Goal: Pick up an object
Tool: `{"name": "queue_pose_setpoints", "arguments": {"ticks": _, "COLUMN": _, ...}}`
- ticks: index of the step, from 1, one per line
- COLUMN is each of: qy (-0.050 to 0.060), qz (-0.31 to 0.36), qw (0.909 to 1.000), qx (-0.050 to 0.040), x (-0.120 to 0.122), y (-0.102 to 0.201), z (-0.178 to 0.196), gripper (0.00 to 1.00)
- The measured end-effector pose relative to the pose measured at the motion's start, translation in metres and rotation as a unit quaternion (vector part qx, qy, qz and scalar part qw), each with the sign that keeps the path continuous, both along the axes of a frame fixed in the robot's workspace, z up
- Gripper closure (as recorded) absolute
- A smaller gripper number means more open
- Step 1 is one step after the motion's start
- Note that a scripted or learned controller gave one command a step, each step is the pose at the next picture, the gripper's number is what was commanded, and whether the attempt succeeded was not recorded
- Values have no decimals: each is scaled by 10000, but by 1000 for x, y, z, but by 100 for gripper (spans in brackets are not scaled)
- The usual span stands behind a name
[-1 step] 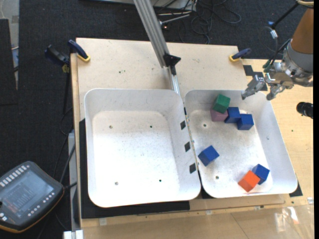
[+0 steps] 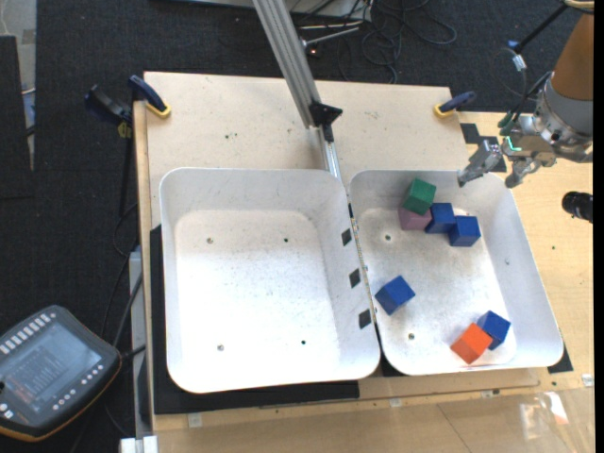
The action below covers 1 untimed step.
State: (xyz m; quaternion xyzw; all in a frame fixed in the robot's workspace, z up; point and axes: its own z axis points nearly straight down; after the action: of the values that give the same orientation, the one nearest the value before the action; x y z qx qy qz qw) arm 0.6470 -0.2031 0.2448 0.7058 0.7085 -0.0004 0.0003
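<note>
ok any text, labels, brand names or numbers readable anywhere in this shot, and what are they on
None can be read.
The handheld pendant at lower left has a lit screen and rows of buttons, but whatever is on them is too small and blurred to read.
The blocks, such as the green block and the orange block, show plain faces.
The black patches along the rim between the bins carry no legible marks.

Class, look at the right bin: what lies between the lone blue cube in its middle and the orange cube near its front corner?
In the camera view, only bare speckled bin floor lies between the lone blue cube and the orange cube.
</note>
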Motion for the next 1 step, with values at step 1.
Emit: {"name": "queue_pose_setpoints", "arguments": {"ticks": 1, "qy": 25, "qz": -26, "qw": 10000, "qx": 5, "x": -4, "y": -8, "z": -58, "gripper": 0}}
